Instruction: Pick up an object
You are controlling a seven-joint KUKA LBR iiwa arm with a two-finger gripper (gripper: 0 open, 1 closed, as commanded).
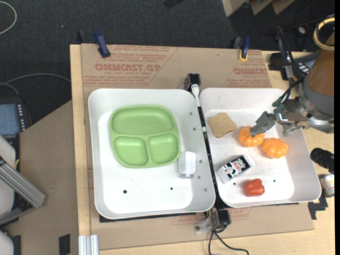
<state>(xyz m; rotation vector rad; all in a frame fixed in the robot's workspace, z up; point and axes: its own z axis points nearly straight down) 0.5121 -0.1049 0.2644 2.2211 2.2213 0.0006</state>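
My tool [264,123] hangs over the right bin [297,193], reaching in from the right side, its dark fingertips low over the upper part of that bin. The tips sit right at the top edge of a small orange pumpkin-shaped toy [250,137], and from this slanted angle they overlap it, but I cannot tell whether they are spread apart, closed together, or pinching anything. I see nothing clearly held between them.

A second orange pumpkin-shaped toy [274,148] lies just beside the first, to its right and a little lower, under my wrist. A tan slice of toy bread [221,125] rests to the left of the first pumpkin, near the wall the bins share. Lower in the same bin sits a small black-and-white carton [234,168], tilted, and near it, toward the front edge, a red pepper-like toy [254,187].

The left bin [106,190] carries a green divided plate [144,136] with three compartments, lying flat in the upper middle. A small white cup-like piece [186,163] stands just beside the plate's lower right corner, close to the wall between the bins.

Both bins sit side by side on a brown board [143,62] laid on the tabletop, held at the back by a blue clamp [100,43] and another blue and yellow clamp [244,49].
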